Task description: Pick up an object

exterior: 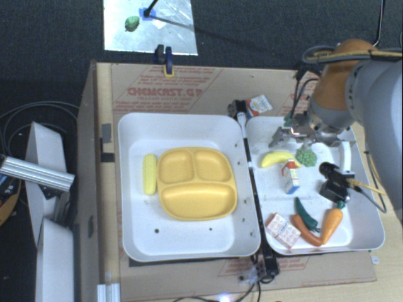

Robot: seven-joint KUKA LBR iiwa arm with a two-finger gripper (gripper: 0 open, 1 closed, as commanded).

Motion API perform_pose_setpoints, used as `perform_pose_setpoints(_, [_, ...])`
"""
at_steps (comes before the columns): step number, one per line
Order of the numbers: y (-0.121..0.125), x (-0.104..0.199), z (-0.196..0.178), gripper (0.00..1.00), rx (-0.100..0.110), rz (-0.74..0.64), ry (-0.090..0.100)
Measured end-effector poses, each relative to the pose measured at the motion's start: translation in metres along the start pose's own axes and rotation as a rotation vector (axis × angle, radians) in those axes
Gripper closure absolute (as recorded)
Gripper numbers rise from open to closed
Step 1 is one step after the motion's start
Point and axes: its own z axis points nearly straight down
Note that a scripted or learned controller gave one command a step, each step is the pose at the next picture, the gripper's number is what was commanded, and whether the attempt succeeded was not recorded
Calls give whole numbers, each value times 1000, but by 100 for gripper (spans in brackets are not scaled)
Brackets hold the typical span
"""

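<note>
The left bin point(182, 241) holds two yellow things. A corn cob point(149, 173) lies lengthwise near the left edge. Just beside it, filling the middle of the bin, sits a plate point(196, 184) with two small compartments on its far side and one long one on its near side.

On the cardboard sheet point(164, 93) under both bins, a small red-and-white packet point(258, 104) lies just beyond the far left corner of the right bin point(364, 231).

In the right bin, a flat red-and-white box point(283, 230) lies in the near left corner. A banana point(277, 158) lies near the left edge, toward the far side. A small carton point(291, 176) is just on the near side of the banana's right end. A broccoli floret point(306, 157) sits just beside that same end, toward the far edge.

Toward the near edge, a dark green pepper point(305, 211) lies at a slant. A long orange-red pepper point(307, 234) lies under it, next to the box. A carrot point(332, 224) leans just right of them, its tip pointing to the near edge.

The gripper point(297, 137) hangs over the far part of the right bin, above the gap between banana and broccoli and close to both. I cannot tell from this view whether it is spread or closed, and nothing can be seen in its grip. The grey arm point(371, 87) comes in over the bin's far right corner.
</note>
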Motion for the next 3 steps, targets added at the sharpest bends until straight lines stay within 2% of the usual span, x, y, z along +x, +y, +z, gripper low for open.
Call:
perform_pose_setpoints(1, [-11, -3, 36, 0, -2, 3, 0])
perform_pose_setpoints(2, [32, -8, 35, 0, -4, -1, 0])
perform_pose_setpoints(3, [-6, -5, 35, 0, -3, 2, -1])
